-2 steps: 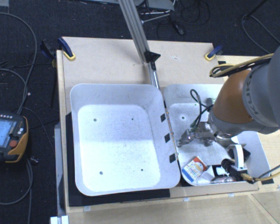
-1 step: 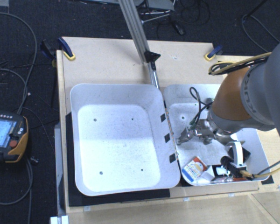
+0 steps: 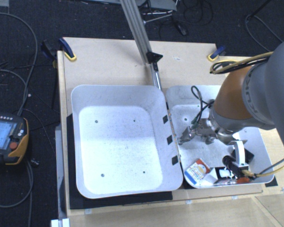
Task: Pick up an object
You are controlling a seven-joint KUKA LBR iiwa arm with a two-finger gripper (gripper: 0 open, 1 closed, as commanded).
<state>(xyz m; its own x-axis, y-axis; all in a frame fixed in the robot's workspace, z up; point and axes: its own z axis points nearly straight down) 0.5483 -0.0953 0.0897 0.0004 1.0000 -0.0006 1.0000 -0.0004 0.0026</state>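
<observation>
**Two Bins, One Target: Aligning the Pick**

Two white bins sat side by side. The left bin lay apart from the work. In the right bin, the gripper hung low near the dividing wall, over bare floor. Whether it was apart or together could not be told. The small blue, white and orange packet lay near it, toward the front corner, untouched. Recommended procedure: shift over the packet, centre on it, descend squarely, then close. The arm reached in from the right.

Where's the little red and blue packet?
In the camera view, the packet lies in the right-hand bin, at its lower left corner, just below the tool.
</observation>
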